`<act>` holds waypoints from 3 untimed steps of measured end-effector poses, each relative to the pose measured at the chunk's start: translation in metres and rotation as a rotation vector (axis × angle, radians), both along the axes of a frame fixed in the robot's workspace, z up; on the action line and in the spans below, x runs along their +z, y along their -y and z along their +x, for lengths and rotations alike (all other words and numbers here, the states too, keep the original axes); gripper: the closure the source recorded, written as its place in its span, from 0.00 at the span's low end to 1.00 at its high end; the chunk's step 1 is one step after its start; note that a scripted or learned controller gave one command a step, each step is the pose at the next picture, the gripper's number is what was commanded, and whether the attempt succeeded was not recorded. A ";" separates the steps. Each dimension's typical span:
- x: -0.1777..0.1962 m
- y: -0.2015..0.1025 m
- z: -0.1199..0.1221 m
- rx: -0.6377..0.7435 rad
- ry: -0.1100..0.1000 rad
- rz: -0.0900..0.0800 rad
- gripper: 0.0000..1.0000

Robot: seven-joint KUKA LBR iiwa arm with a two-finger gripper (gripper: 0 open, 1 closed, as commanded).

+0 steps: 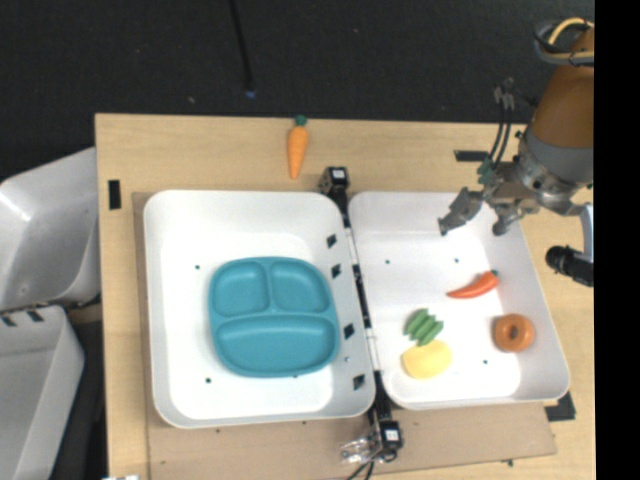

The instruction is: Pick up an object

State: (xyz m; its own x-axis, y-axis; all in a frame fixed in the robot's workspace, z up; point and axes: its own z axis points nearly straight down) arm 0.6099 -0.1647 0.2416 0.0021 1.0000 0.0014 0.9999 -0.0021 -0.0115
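The right bin (400, 230) holds a red chili pepper (473, 286), a green toy vegetable (423, 325), a yellow toy fruit (426, 360) and a brown doughnut (513, 333). My gripper (479, 217) hangs over the bin's far right part, above and behind the chili pepper. Its two fingers are spread apart with nothing between them. A toy carrot (297, 148) lies on the bench behind the left bin.
The left bin (175, 268) carries a blue divided plate (271, 315). Black clips (335, 180) sit along the seam between the bins. A white object (45, 228) stands off the bench's left edge.
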 end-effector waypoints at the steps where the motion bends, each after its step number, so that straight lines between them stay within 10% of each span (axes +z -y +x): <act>1: 0.008 0.000 0.002 0.003 0.013 -0.001 0.00; 3: -0.097 0.000 0.001 0.000 0.009 -0.003 0.00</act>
